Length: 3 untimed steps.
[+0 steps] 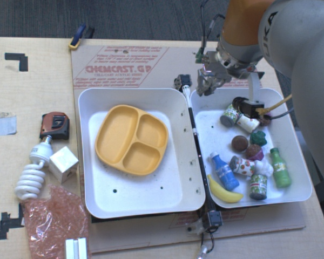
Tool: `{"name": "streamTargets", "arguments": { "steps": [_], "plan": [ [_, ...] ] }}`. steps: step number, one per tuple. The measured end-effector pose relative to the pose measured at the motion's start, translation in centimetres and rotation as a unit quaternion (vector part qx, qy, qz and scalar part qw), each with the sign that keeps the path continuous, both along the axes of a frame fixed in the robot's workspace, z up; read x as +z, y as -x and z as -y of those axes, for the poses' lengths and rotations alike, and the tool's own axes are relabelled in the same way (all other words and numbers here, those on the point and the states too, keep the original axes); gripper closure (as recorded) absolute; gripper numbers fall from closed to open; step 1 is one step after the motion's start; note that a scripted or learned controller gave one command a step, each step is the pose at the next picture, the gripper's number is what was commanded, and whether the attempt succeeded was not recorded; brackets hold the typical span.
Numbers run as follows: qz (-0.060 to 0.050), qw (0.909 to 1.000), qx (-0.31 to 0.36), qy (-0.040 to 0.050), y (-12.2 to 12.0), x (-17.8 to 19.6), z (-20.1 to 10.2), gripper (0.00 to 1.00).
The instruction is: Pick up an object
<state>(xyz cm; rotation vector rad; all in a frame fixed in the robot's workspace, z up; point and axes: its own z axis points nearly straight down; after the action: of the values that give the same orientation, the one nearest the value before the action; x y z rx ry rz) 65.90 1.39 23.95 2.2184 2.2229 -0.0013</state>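
The end effector [208,85] hovers above the right bin's [299,144] far-left corner, apparently positioning for a descent. The nearest candidate, a small can [229,115], lies just beside it.

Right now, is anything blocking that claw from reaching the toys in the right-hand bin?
Nothing visible does. The claw hangs above the far left corner of the right bin, over bare white floor. The nearest toy, a small can, lies just to its right with open space between them.
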Motion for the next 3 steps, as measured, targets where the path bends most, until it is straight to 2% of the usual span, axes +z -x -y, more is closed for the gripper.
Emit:
{"name": "streamTargets", "arguments": {
  "steps": [2,3],
  "plan": [
    [0.000,1.0000,0.000,0.0000,0.0,-0.8,-9.8,1.00],
    [0.000,1.0000,0.000,0.0001,0.0,-1.3,-13.5,1.00]
  ]
}}
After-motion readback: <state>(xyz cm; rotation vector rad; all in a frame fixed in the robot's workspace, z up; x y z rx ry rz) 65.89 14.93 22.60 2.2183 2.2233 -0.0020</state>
